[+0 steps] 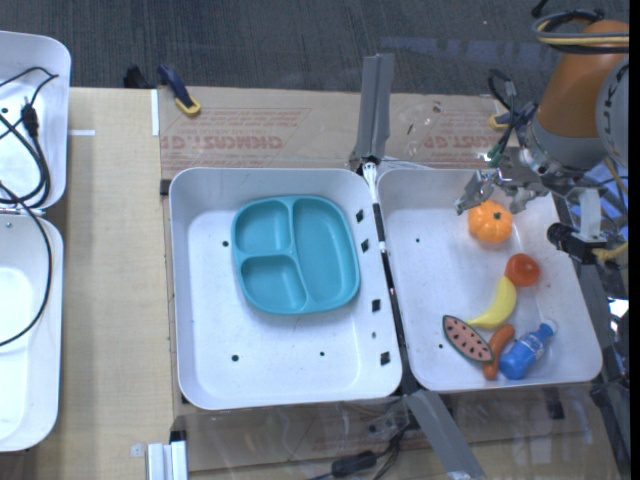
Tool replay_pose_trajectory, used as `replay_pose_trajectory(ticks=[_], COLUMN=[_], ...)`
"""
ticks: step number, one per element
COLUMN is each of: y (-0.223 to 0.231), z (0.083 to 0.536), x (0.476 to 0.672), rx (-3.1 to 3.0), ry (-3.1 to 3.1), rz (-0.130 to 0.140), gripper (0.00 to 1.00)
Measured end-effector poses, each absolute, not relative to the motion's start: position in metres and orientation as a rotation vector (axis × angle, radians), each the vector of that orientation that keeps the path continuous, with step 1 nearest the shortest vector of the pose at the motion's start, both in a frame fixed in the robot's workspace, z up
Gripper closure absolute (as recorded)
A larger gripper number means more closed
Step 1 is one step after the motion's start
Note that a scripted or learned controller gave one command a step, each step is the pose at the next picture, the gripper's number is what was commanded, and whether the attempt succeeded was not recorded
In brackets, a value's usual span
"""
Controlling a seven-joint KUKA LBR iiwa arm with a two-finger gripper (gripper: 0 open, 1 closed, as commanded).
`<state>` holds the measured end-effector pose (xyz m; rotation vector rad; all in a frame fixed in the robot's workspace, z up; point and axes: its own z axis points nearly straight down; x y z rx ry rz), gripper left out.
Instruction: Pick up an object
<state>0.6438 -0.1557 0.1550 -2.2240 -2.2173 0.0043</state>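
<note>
An orange fruit (490, 225) lies at the back of the right bin (425, 268). My gripper (497, 189) hangs just above and behind it, open, with one finger on each side of the fruit's top and nothing held between them. Further forward in the same bin lie a red tomato (522, 269), a yellow banana (496, 305), a watermelon slice (467, 338), a small orange-red piece (498, 351) and a blue bottle (525, 350).
A teal divided plate (296, 253) sits in the left bin (200, 298). A grey post (374, 108) rises behind the ridge where the two bins meet. The arm's orange band (580, 88) is at the upper right. Cables lie on white trays (30, 168) at far left.
</note>
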Motion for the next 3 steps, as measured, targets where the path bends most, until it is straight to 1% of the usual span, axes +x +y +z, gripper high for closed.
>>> replay_pose_trajectory(ticks=[1, 2, 3], y=[-0.183, -0.184, -0.100], z=[0.093, 0.103, 0.194], x=[0.641, 0.641, 0.625], rx=[-2.227, -2.230, -2.220], ry=[-2.220, -2.219, -2.223], rz=[0.001, 0.001, 0.001], gripper=[0.00, 1.00, 1.00])
